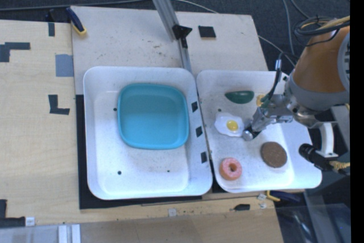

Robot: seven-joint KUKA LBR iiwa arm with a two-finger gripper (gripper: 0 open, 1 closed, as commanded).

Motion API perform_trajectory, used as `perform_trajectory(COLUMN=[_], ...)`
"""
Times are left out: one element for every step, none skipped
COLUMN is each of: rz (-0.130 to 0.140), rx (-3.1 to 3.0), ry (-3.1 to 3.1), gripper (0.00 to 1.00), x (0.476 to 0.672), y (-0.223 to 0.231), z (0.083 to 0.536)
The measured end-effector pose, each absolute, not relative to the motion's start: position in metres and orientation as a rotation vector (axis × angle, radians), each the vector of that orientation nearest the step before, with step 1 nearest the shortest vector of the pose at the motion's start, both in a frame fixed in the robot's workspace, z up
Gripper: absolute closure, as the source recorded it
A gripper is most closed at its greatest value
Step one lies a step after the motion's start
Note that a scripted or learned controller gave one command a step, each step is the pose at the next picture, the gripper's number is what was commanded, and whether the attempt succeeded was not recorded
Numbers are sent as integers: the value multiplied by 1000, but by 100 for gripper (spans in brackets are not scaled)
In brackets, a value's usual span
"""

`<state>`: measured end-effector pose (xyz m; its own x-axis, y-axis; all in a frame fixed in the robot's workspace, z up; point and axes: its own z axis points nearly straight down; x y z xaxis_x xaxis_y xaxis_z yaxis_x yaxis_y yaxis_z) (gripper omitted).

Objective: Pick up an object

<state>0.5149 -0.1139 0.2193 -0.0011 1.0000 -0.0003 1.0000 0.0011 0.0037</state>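
Gripper (249, 134) low in right bin (296, 178), tip just beside fried egg (230, 126); finger spread not discernible, nothing seen held. Approach step, judged. Next: centre over egg, close, lift. Nearby: green piece (239, 97), brown disc (274, 154), pink donut (231, 169). Left bin (96, 139): 1 blue plate (153, 115).

bins (102, 179): white speckled plastic | plate (152, 115): smooth blue plastic | bench (34, 139): pale matt wood
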Motion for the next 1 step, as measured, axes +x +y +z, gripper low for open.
perform_trajectory(rz=[4], rx=[2218], ry=[2220], gripper=[100], x=[516], y=[-114], z=[271])
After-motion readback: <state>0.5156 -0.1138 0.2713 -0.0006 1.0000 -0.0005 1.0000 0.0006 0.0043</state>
